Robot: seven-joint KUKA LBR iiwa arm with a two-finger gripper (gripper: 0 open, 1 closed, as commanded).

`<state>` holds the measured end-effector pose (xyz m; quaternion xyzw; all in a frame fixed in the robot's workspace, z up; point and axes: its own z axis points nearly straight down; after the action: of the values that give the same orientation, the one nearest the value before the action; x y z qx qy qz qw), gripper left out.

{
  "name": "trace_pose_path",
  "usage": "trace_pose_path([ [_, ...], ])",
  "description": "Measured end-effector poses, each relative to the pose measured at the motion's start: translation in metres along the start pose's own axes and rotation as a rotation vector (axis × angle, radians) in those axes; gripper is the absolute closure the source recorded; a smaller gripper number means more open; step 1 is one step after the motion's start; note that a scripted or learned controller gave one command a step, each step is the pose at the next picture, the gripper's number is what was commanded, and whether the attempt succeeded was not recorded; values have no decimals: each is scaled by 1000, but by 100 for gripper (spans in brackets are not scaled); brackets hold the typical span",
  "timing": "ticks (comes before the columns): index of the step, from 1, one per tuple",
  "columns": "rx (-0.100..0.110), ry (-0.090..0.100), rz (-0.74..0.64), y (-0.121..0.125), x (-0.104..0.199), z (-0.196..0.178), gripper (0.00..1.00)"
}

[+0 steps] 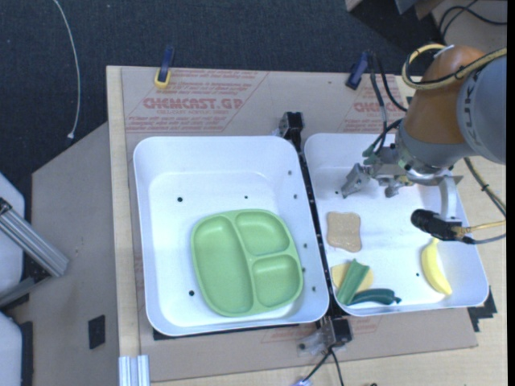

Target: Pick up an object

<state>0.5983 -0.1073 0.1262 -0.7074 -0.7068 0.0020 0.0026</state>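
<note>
I judge the pick as not yet made: nothing sits between my fingers, and every candidate object lies flat on a bin floor.

Largest first. The shallow white plastic bin on the left (pixel 153 215) carries a pale green plastic plate with three compartments (pixel 245 260), resting toward its near side. The second shallow white plastic bin, on the right (pixel 322 163), is where I am working, and my grey arm with its orange band (pixel 438 103) reaches in over its far right corner.

My two-finger gripper (pixel 368 177) hangs over the far part of the right bin, its grey fingers spread apart with bare white floor visible beneath them, gripping nothing.

The objects I might take all lie nearer than the gripper. The curved yellow banana (pixel 435 269) lies along the right wall. The flat tan slice of bread, roughly square (pixel 344 231), lies near the left wall, just nearer than my fingers, and looks like the closest target. In the near part sits a small cluster: a yellow wedge-shaped piece (pixel 351 277) with a green strip over it, and a dark green pod-shaped piece (pixel 375 297) beside them, touching or nearly so.

What is left is everything that matters: choosing one, descending, closing, lifting. The bread is thin and flat, so I expect it to be awkward to pinch; the banana offers a rounder body.
</note>
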Motion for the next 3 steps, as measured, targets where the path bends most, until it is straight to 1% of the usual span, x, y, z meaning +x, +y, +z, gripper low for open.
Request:
trace_pose_path([
  [1, -7, -1, 1, 1, 0, -14, 100],
  [2, -13, -2, -2, 2, 0, -78, 100],
  [3, -15, -2, -2, 2, 3, -143, 100],
])
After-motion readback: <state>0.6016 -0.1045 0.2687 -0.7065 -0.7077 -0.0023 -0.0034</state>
